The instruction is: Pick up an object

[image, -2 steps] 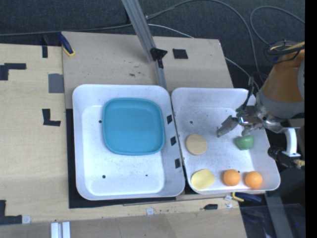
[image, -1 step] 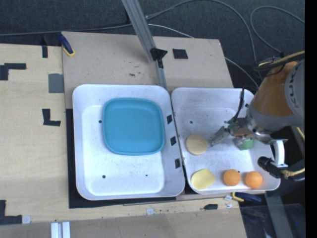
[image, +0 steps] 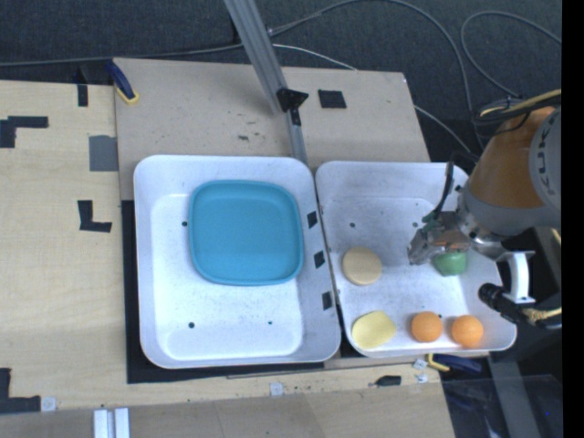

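1. At the left bin's (image: 155, 336) middle lies a blue plate (image: 245, 232).
2. Over the right bin's (image: 383, 179) right edge, the gripper (image: 436, 249) touches a green object (image: 450, 263); jaw state cannot be told.
3. Along its near edge sit a yellow disc (image: 373, 329) and two orange balls (image: 426, 327).

arm (image: 525, 167): grey rounded casing | band: broad orange, curved, above the wrist | wrist: grey, narrowing downward | cable: thin black, running down beside the wrist | gripper (image: 436, 247): small, dull grey-brown metal
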Robot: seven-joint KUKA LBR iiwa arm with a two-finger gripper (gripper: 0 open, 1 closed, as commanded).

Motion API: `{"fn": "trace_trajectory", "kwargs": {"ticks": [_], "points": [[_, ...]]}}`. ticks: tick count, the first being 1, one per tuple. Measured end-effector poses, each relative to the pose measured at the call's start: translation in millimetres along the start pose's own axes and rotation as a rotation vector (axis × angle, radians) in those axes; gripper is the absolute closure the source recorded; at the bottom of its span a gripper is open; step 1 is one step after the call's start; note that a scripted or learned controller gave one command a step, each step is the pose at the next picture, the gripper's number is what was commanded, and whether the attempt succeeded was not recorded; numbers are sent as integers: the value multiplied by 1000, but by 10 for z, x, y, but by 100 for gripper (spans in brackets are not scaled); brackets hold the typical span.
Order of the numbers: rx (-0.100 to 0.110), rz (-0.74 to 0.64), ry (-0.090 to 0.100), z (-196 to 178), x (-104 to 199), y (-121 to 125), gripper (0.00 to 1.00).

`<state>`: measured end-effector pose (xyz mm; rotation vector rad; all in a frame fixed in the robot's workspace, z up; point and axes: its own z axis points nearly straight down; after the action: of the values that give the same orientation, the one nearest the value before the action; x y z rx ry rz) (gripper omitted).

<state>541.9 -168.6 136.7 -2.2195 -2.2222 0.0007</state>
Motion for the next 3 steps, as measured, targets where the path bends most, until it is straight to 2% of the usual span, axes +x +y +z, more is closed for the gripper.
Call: {"fn": "trace_trajectory", "kwargs": {"ticks": [1, 2, 3], "points": [[-3, 1, -1, -418, -23, 17, 100], [-2, 1, -1, -666, -22, 19, 100], [-2, -3, 1, -795, 479, -33, 100]]}}
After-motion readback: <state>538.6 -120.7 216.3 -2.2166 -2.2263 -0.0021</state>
